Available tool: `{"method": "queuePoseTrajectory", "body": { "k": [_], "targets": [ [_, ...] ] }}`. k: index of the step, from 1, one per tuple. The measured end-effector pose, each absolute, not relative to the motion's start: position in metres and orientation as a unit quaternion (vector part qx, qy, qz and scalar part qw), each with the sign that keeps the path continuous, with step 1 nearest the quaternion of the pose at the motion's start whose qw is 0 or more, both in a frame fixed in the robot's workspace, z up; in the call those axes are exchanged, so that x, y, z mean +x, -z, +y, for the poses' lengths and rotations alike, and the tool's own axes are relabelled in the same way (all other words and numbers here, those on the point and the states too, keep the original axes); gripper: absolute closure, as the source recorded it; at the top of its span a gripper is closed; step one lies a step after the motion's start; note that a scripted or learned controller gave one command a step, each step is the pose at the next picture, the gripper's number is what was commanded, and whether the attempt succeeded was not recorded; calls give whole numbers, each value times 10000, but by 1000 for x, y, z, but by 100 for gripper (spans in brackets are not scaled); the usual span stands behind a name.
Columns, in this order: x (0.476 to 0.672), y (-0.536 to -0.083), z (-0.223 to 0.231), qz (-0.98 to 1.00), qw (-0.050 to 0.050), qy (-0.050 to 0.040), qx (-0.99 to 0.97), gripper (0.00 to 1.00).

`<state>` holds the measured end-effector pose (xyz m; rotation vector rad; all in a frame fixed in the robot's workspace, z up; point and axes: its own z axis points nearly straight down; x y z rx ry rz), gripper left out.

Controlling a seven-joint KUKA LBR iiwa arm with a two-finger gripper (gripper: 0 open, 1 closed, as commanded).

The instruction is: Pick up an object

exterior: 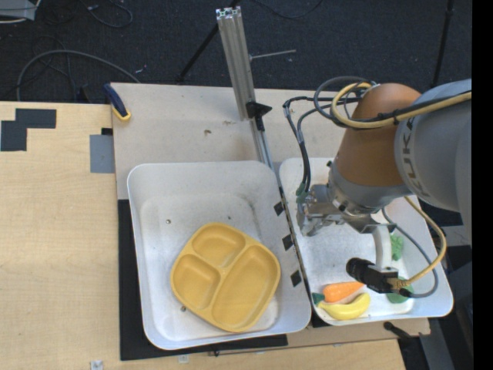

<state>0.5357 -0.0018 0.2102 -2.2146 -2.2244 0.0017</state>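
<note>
My gripper (311,220) hangs low over the left part of the right bin (431,303), close to the wall between the two bins. Nothing shows between it and the bin floor. An orange carrot (343,290) lies near the front rim of that bin, with a yellow banana (348,307) touching it just in front. A small green object (396,247) lies farther right, partly hidden by the arm's fittings. The carrot and banana lie to the front right of the gripper, apart from it.
The left bin (154,206) holds a yellow divided plate (225,276) toward its front. A tall metal post (239,68) rises behind the bins' shared wall. The bulky arm (385,145) covers the back of the right bin.
</note>
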Motion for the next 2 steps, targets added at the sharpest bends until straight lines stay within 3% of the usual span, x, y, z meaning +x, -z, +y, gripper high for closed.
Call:
{"method": "queuePoseTrajectory", "body": {
  "k": [2],
  "targets": [
    [555,-223,92,-7081,7,-6,-7061,100]
  ]
}}
